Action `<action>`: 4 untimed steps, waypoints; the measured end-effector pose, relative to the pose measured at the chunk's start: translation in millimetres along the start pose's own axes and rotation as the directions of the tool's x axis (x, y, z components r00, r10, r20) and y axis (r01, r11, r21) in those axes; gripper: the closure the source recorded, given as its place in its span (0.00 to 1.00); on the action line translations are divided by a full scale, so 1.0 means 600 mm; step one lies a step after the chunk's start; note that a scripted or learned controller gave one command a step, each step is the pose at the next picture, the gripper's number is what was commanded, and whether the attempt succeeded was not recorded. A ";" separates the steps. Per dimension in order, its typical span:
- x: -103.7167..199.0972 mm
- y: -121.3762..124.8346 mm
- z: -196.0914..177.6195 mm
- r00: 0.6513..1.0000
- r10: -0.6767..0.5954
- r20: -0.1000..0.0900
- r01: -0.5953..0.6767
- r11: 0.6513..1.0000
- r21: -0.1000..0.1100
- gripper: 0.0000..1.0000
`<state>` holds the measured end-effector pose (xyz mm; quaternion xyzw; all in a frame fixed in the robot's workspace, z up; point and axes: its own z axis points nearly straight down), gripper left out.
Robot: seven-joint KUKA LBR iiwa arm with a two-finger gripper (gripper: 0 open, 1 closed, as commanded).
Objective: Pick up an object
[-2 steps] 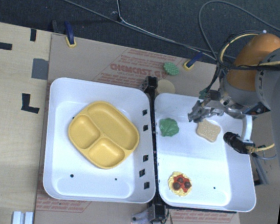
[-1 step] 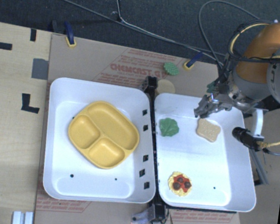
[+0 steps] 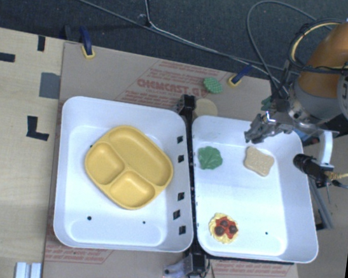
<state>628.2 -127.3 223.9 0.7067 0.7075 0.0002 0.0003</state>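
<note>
Presently we observe the gripper point(image 3: 258, 131) above the far edge of the right bin point(image 3: 281, 201), just beyond a tan bread slice point(image 3: 259, 160); we see nothing held in it. Nearby in that bin lie a green leafy piece point(image 3: 210, 157) and, well apart toward the near side, a small red-topped tart point(image 3: 224, 227). We note a yellow divided plate point(image 3: 129, 167) resting in the left bin point(image 3: 67, 216).

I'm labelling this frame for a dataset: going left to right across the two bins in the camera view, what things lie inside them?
yellow divided plate → green leafy piece → small tart with berries → slice of bread
</note>
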 end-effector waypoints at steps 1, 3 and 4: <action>0.078 -0.015 -0.011 1.000 -0.004 -0.001 0.004 1.000 0.001 1.00; 0.255 -0.052 0.022 1.000 -0.004 -0.001 0.004 1.000 0.005 1.00; 0.329 -0.062 0.022 1.000 -0.005 -0.001 0.005 1.000 0.004 1.00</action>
